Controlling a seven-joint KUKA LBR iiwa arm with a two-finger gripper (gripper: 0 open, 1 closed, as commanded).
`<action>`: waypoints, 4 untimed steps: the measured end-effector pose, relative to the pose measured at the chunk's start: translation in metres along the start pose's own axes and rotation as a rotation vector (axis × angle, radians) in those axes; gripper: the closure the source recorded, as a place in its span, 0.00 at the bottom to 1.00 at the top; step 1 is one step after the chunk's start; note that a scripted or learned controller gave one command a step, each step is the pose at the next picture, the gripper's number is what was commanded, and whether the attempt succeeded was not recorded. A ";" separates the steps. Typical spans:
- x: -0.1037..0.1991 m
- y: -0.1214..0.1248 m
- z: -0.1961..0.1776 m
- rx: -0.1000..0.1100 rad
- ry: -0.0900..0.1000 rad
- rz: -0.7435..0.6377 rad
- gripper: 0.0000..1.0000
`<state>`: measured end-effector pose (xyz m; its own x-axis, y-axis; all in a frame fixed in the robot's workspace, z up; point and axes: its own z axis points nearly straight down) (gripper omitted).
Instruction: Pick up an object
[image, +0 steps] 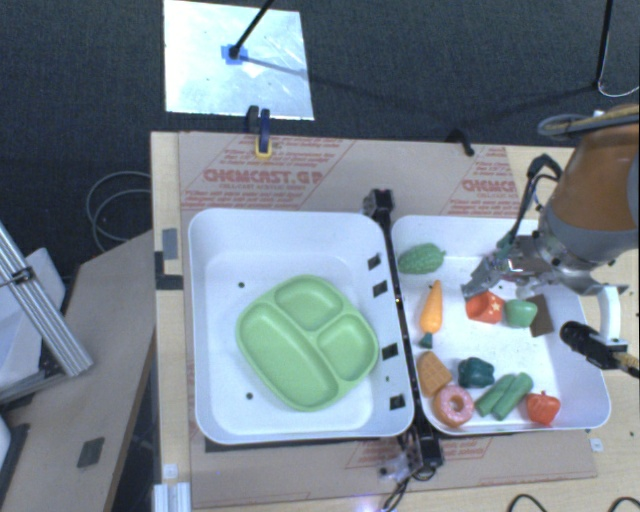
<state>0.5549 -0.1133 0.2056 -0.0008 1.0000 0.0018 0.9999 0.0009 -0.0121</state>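
My gripper (497, 274) hangs over the upper middle of the right bin (590, 400), just above a red toy vegetable (484, 307) and close to touching it. A light green piece (520, 314) and a brown piece (541, 316) lie right beside the red one. Further left are an orange carrot (432, 307) and a leafy green toy (421, 258). Along the bin's front lie a tan cracker (433, 372), a dark green broccoli (476, 372), a pink donut (455, 405), green beans (505, 393) and a small red tomato (543, 406).
The left bin (215, 300) holds a green divided plate (307, 342). A black divider with clips (392, 310) runs between the bins. The arm's grey and orange body (598, 200) covers the right bin's far right corner. A black attachment (592, 345) juts over its right edge.
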 end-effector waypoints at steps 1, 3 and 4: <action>0.000 0.003 -0.007 -0.014 -0.002 -0.003 0.00; 0.012 -0.004 0.090 -0.008 0.000 0.000 0.00; 0.012 0.001 0.113 -0.020 0.002 -0.001 0.00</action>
<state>0.5546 -0.1012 0.0927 -0.0019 1.0000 0.0037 1.0000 0.0019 0.0076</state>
